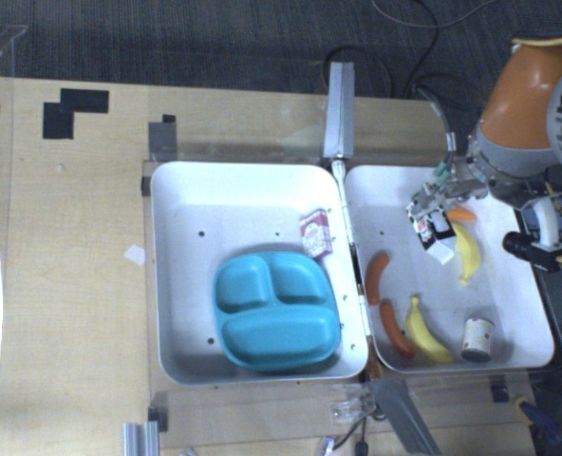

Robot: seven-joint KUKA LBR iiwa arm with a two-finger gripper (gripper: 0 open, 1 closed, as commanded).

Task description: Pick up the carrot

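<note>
The state of the jaws cannot be told, since the gripper (433,218) is seen as a cluster of metal and black parts low over the back of the right bin (509,357). The carrot (462,214), a small orange tapered piece, is seen just beside the gripper, at the upper end of a curved yellow banana (467,250). In the same shallow white bin, two smooth reddish sausages (377,275) are laid near the left wall, one behind the other; a second banana (424,332) is set beside the nearer sausage, and a short pale can (477,337) is placed at the front. In the left bin (181,255), a glossy blue tray (275,309) with three compartments is held, and a small printed packet (316,232) is lodged against the right wall; its print cannot be read. The arm (537,93) is shown in grey with an orange band.
</note>
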